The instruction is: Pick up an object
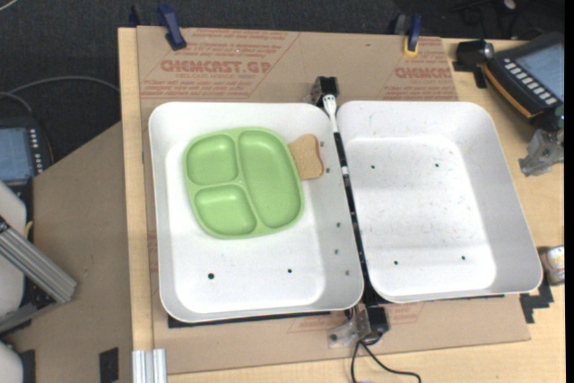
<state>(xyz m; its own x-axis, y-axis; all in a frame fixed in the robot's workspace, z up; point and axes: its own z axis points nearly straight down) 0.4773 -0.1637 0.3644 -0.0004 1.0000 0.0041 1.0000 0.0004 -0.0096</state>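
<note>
From the overhead camera, two white bins sat side by side on a brown board. The left bin (pixel 179 282) held a green divided plate (pixel 242 182) (three compartments) lying flat toward its far edge, nearer the left wall than the right. A tan, sponge-like piece (pixel 308 157) lay touching the plate's right rim, close to the bin's far right corner. The right bin (pixel 430 202) showed dark specks across its floor. The claw's state could not be told.

Divided plate (pixel 243 183) in left bin (pixel 179 282), cracker-like piece (pixel 308 157) touching plate's right edge, right bin (pixel 502 193) alongside
</note>
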